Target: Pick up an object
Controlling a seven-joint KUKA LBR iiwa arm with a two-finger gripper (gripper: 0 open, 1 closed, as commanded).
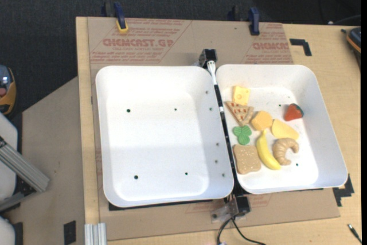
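I can't tell the hand's state from here, but I'd go for the strawberry (293,112) sitting apart near the right bin's (328,140) right edge, probably light, hard, slick plastic, so pinch across its widest part.

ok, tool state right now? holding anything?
Tool: cannot be told from the camera view. The toy food, including the banana and croissant, lies loose in the right bin.
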